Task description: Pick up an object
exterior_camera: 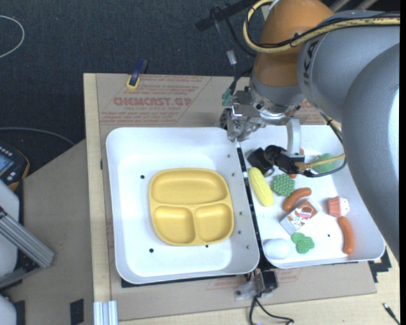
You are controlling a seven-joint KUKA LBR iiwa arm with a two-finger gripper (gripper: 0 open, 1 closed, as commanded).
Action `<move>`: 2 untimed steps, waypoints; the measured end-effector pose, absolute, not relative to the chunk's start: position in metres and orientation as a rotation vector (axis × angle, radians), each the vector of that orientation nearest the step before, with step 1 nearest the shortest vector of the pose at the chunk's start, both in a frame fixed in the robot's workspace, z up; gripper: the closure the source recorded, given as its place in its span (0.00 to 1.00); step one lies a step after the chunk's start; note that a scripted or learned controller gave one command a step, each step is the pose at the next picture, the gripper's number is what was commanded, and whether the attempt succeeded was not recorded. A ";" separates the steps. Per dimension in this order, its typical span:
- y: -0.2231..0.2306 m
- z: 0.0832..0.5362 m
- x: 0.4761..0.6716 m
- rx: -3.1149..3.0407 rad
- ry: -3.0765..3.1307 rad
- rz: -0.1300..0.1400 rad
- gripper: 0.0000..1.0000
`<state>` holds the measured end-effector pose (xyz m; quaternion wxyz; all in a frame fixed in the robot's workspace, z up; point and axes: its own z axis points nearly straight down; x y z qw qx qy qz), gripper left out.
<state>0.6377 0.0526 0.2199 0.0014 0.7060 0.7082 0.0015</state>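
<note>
Camera view: our gripper, fingers unreadable, hangs beyond the corn, which lies lengthwise pointing toward it.

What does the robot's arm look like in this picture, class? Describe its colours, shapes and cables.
The arm is bulky, rounded and smooth grey, with a glossy orange band above the wrist. Yellow and black cables loop around the orange part. Below it a metal hand of small silver parts hangs, much narrower than the arm.

High slanted view over both bins
</note>
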 end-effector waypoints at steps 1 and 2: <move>0.051 0.217 0.632 2.223 2.222 -0.003 1.00; 0.048 0.216 0.627 2.224 2.222 -0.005 1.00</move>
